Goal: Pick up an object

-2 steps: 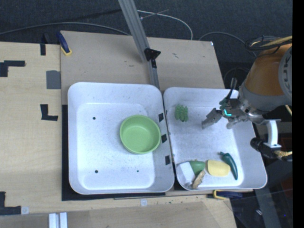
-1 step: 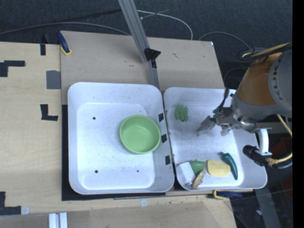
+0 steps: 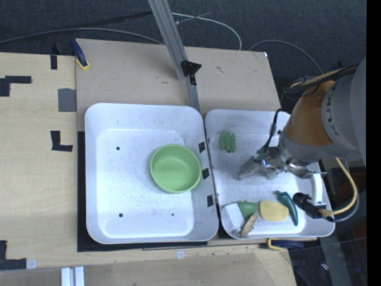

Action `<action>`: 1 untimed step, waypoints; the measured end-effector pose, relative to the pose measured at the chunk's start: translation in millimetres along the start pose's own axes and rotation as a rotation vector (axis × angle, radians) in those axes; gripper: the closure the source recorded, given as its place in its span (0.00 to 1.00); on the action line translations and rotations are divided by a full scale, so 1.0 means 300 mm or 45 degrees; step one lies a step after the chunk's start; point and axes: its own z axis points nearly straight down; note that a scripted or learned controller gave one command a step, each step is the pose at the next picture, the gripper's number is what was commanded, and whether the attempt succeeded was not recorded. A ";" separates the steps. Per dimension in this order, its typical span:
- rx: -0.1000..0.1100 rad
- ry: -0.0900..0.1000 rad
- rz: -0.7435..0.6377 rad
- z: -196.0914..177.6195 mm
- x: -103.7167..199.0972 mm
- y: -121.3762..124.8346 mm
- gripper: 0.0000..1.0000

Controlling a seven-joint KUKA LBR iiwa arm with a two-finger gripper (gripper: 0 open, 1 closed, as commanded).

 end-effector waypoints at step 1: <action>-0.005 0.000 -0.002 -0.043 0.002 0.004 1.00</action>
